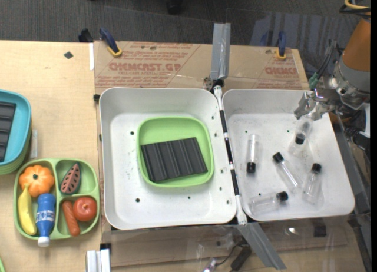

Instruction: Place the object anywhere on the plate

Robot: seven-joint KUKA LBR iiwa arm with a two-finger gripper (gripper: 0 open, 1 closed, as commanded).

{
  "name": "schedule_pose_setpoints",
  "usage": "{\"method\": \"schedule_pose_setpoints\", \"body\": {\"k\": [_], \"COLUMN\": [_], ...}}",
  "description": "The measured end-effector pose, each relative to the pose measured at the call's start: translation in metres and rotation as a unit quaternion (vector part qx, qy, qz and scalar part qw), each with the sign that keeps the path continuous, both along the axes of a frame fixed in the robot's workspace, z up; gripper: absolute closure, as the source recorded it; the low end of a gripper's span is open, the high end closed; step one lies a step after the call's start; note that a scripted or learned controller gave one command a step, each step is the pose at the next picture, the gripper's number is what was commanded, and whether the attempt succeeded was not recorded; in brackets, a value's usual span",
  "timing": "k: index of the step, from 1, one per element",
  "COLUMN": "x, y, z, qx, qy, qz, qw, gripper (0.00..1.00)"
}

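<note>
Five clear vials (251, 149) with black caps lie in the right bin (330, 206), all on their sides and scattered apart from one another. One is near the bin's left wall with its cap toward the front. One sits in the middle at a slant, and one is toward the right wall. One lies along the front edge. The fifth is at the back, just below the gripper (310, 105). The gripper hangs over the back right corner of that bin, with no vial seen in it. Whether it is open or closed cannot be told, as its metal parts blur together at this angle.

The left bin (112, 200) holds one green plate (150, 129), and on the plate lies one dark grey ribbed mat (174, 159) that covers most of its floor. No vial is on the plate.

Behind both bins one cardboard sheet (153, 65) with red print lies on the tabletop (47, 76), with two clamps (110, 42) at its back edge. A grey metal post (220, 50) stands where the bins meet.

To the left, one green divided tray (94, 173) has three compartments holding six toy items. Among them are an orange round fruit (36, 179), a banana (25, 211), a blue bottle (45, 215) and a red tomato (86, 207). One blue tray (20, 129) is cut off by the left edge, so its dark contents are hard to make out
</note>
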State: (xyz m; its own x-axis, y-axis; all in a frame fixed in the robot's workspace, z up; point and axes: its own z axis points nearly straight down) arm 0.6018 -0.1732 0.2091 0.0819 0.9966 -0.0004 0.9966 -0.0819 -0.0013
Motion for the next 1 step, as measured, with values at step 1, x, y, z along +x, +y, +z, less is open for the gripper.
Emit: {"method": "schedule_pose_setpoints", "body": {"k": [1], "x": [0.0000], "y": [-0.0001], "z": [0.0001], "qx": [-0.0001], "qy": [0.000], "qz": [0.000], "qw": [1.0000], "gripper": [0.00]}}
